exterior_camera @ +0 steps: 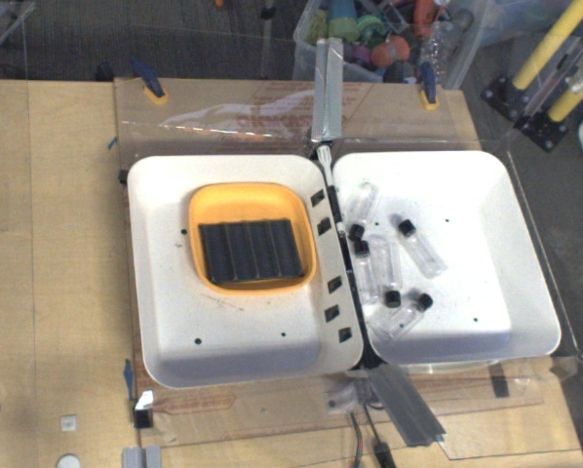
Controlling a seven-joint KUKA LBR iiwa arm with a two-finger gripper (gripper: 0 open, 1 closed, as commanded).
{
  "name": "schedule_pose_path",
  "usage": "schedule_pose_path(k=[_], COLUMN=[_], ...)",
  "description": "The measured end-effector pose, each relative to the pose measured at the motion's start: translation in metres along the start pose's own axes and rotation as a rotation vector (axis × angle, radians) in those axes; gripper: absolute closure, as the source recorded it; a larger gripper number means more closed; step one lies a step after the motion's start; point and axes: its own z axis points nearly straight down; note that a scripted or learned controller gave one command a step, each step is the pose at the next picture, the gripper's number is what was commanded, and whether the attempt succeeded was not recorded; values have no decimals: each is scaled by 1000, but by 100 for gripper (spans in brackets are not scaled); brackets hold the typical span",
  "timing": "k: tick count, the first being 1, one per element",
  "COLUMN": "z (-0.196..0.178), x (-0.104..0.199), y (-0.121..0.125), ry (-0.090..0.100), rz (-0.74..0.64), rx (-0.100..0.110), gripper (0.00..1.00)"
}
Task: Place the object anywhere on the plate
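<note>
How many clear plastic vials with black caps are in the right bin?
5, as far as I can tell; clear bodies overlap, so one may be hidden. One at upper left, one toward the right, two along the left wall, one lowest.

Wooden tabletop (48,261) carries two white bins side by side, left bin (165,339) and right bin (486,193). Upper right there's a clear tub of colorful toys (389,13), plus yellow poles (564,27) on the floor.
</note>
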Motion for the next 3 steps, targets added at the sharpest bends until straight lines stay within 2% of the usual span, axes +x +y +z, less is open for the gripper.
schedule_pose_path(k=[1,2,3], z=[0,0,-1], x=[0,0,4], y=[0,0,-13], ry=[3,4,4], rz=[-221,-554,-896], rx=[1,0,-1], gripper=[100,100,100])
